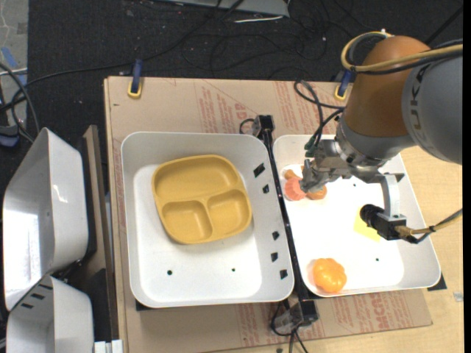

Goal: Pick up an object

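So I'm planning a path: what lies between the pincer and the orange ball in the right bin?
In the camera view, bare white bin floor separates the pincer from the orange ball.

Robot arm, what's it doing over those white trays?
The grey arm's pincer is down in the right bin, right over some small pink and orange pieces, trying to pick something up. An orange toy pepper sits nearer the front of that bin. The left bin holds a yellow divided plate.
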Controlling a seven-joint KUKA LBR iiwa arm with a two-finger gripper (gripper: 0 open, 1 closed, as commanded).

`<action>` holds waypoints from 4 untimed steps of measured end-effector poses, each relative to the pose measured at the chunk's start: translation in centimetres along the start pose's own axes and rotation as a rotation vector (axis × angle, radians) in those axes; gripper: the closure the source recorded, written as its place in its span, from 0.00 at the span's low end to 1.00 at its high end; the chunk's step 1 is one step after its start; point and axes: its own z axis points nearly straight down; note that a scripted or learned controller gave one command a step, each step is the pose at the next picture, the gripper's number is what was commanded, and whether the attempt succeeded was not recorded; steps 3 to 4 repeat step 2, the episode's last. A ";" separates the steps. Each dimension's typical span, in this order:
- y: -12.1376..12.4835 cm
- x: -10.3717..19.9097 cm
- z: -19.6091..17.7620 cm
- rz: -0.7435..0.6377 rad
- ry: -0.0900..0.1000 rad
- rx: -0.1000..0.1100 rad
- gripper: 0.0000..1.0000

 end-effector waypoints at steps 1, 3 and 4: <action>-1.1 4.5 -0.1 -0.001 0.000 0.000 1.00; -1.7 9.5 -1.0 -0.001 -0.001 -0.003 1.00; -1.7 9.5 -1.0 -0.001 -0.001 -0.003 1.00</action>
